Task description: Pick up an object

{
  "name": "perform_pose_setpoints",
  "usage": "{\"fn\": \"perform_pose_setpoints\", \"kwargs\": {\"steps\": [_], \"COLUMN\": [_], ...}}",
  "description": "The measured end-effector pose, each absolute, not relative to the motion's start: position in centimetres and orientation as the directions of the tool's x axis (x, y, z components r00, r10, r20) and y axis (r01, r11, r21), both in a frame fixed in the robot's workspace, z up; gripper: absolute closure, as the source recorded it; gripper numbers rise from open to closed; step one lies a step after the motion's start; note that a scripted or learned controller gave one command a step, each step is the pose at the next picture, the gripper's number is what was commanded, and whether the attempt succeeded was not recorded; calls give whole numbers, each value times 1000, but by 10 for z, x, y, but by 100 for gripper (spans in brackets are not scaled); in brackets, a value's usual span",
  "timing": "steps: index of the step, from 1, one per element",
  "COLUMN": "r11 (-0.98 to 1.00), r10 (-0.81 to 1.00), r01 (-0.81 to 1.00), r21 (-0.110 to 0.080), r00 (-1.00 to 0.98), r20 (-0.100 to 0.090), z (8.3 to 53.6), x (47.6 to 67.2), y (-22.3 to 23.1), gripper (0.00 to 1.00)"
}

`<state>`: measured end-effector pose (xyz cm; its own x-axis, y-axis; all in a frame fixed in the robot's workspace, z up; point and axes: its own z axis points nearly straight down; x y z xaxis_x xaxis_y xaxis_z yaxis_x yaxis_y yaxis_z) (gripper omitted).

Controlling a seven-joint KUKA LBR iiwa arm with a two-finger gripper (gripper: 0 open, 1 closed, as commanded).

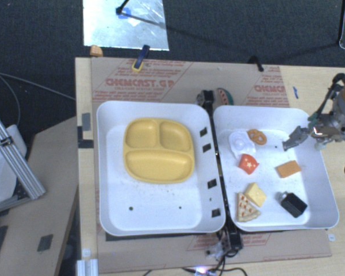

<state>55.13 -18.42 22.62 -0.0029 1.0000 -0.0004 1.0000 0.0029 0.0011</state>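
Objects sit loose in your right bin: a pretzel far-left, a red piece just near of it, an orange block mid-bin, cheese and a pizza slice touching at the near edge, a black thing near-right. Your gripper hangs over the far-right part, nothing between the fingers, though I can't tell how wide they're set. Left bin holds a yellow tray.
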Motion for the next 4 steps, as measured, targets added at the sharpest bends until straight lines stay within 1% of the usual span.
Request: {"fn": "perform_pose_setpoints", "kwargs": {"steps": [1, 2, 3, 4], "r11": [9, 11, 7, 9], "r10": [1000, 1000, 1000, 1000], "r01": [1000, 1000, 1000, 1000], "r21": [2, 10, 6, 4], "r00": [-9, -11, -7, -9], "r20": [2, 1, 0, 1], "z": [79, 191, 196, 184], "x": [599, 617, 616, 635], "y": [-140, -71, -75, 14], "gripper": [0, 0, 100, 100]}}
